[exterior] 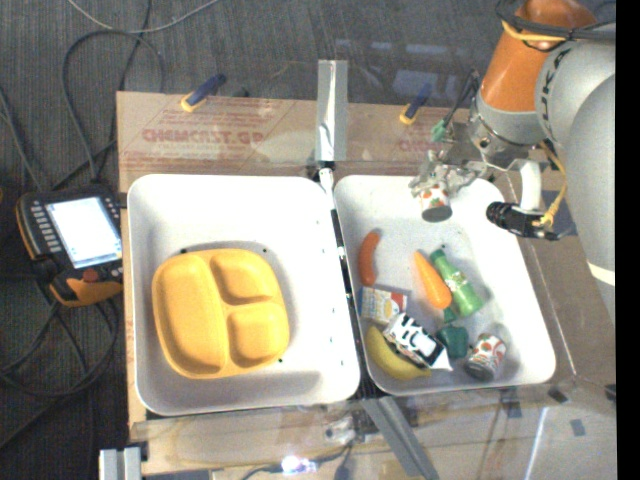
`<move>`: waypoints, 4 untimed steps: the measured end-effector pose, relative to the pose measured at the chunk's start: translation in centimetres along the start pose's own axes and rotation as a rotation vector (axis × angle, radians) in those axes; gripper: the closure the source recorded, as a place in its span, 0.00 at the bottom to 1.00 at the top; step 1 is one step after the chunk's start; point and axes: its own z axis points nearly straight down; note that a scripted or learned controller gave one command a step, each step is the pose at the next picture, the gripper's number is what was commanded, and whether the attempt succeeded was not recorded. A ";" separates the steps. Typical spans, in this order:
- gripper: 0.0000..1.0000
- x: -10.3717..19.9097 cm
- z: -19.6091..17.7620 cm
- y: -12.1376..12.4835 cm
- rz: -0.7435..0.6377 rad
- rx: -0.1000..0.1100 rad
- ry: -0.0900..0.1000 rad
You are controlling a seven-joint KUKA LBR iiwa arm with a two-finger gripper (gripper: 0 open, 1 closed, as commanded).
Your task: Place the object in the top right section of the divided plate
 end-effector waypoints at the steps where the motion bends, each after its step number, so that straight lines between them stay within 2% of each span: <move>1: 1.00 10.2 1.4 -7.1 -0.111 0.002 0.006; 2: 1.00 10.3 0.9 -7.1 -0.112 0.008 0.007; 3: 1.00 16.9 1.4 -15.4 -0.190 0.004 0.005; 4: 1.00 22.0 -0.1 -19.6 -0.396 0.003 0.004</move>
